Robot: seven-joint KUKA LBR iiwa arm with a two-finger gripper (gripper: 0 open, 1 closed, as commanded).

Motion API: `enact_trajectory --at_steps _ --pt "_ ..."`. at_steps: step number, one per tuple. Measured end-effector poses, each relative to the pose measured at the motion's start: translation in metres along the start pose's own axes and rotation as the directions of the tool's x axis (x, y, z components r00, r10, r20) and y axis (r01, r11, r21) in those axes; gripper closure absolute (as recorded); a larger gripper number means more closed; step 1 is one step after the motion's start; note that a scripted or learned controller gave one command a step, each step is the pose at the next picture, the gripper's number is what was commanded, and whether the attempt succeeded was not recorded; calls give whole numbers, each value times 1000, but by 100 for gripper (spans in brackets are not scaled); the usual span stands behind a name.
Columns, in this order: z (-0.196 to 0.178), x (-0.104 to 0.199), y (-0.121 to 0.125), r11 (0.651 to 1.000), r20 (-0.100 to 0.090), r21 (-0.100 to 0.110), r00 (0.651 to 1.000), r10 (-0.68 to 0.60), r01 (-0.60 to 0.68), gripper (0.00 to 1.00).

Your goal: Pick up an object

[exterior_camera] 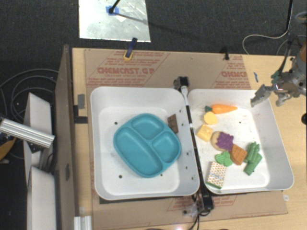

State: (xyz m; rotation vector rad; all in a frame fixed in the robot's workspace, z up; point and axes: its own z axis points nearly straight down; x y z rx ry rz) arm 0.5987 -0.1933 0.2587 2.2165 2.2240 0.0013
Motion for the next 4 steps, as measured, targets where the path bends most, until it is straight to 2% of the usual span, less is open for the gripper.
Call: enact_trajectory --at_steps 1,2,3,4 --pt "107 39 -50 1000 -6 13 1000 2 -2 0" --pt "176 82 -57 1000 -1 0 1000 -3 3 0" --pt "163 80 -56 1000 -1 -2 1000 0 0 100" --pt "62 124 -25 1000 -1 -12 1000 -7 7 100"
